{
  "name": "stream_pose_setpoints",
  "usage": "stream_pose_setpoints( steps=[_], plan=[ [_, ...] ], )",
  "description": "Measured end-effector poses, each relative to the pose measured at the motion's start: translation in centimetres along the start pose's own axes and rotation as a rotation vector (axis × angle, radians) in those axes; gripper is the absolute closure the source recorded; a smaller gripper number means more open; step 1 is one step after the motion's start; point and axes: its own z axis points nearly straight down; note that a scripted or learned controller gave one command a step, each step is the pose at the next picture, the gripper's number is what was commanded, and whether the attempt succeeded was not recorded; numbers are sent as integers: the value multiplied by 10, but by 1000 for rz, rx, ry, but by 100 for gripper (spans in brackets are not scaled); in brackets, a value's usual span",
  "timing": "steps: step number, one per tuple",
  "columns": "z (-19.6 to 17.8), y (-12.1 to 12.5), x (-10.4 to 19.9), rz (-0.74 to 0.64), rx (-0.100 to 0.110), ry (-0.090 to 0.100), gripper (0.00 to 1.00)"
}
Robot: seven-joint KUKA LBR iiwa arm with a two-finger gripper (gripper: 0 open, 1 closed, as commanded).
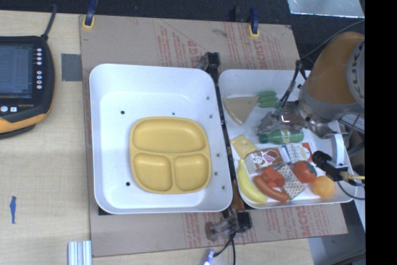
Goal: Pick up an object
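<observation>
Camera view, green bottle point(282, 135) beside sandwich wedge point(240, 108), banana point(248, 188)

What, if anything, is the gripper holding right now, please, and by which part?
It cannot be told: the two-finger gripper is down at the green plastic bottle in the right white bin, but no grasp shows.

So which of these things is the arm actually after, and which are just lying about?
In play:
gripper
green bottle
banana
sandwich wedge
orange
right bin

Lying about:
yellow divided plate
left bin
handheld control pad
</observation>
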Motion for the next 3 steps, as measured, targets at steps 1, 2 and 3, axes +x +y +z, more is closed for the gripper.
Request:
stream_pose_setpoints(
  steps=[1, 2, 3],
  plan=[
    [18, 73, 9, 2, 15, 8, 0],
    [17, 10, -24, 1, 16, 6, 0],
    [17, -26, 4, 1, 15, 6, 0]
  ],
)
